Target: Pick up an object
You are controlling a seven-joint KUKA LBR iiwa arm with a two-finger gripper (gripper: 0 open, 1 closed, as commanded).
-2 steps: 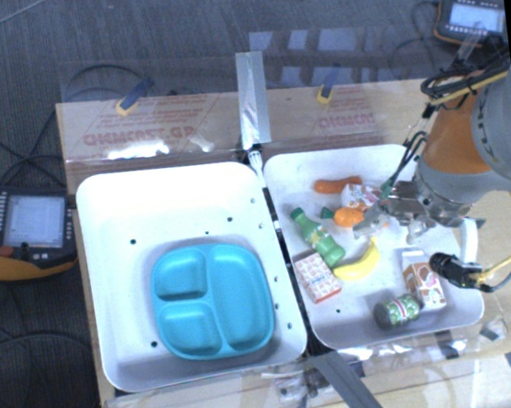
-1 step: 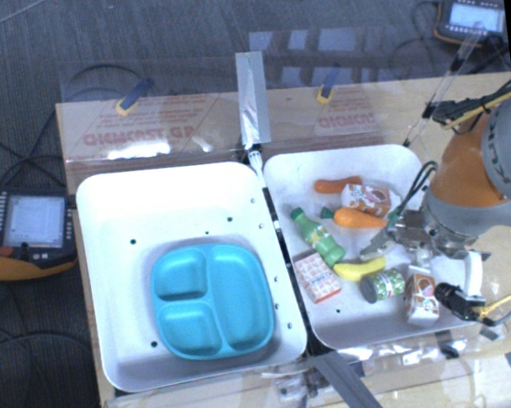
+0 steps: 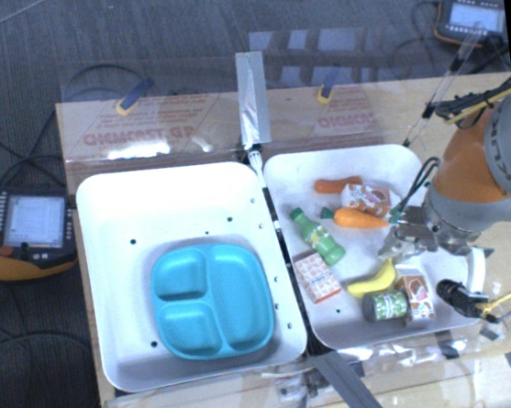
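The right bin (image 3: 398, 158) holds several small items. An orange-red sausage (image 3: 337, 185) lies at the back beside a white snack packet (image 3: 367, 198), with a carrot (image 3: 361, 219) just in front of them. A green bottle (image 3: 319, 236) and a red-and-white carton (image 3: 316, 277) lie towards the left wall. A banana (image 3: 375, 280), a green can (image 3: 389, 306) and a small box (image 3: 417, 290) sit near the front. My gripper (image 3: 400, 238) hangs low over the right half of this bin, just right of the carrot and above the banana.
A blue divided plate (image 3: 213, 298) rests in the left bin (image 3: 114, 216). The grey arm with its orange band (image 3: 469, 172) comes in over the right bin's right rim. Cables and a pendant (image 3: 24, 231) lie on the floor outside the bench.
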